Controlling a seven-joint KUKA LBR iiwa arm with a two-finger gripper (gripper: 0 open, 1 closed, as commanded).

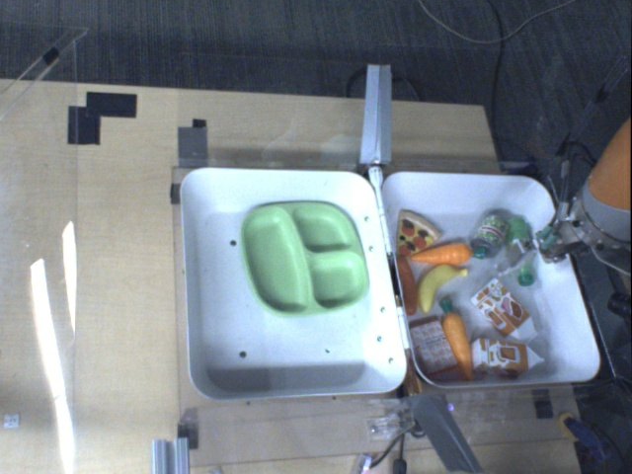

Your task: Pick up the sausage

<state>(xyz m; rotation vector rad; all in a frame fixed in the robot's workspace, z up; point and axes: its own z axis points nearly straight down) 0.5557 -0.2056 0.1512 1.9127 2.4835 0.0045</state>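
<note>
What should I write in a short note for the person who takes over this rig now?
Hand: at the right bin's right rim, holding nothing that I can see; open or shut is not clear.
Sausage: lies along the right bin's left wall, beside the banana, under the pizza slice.
Done: nothing; the sausage is not picked.
Left: reach across the bin, grasp the sausage, lift it.
</note>
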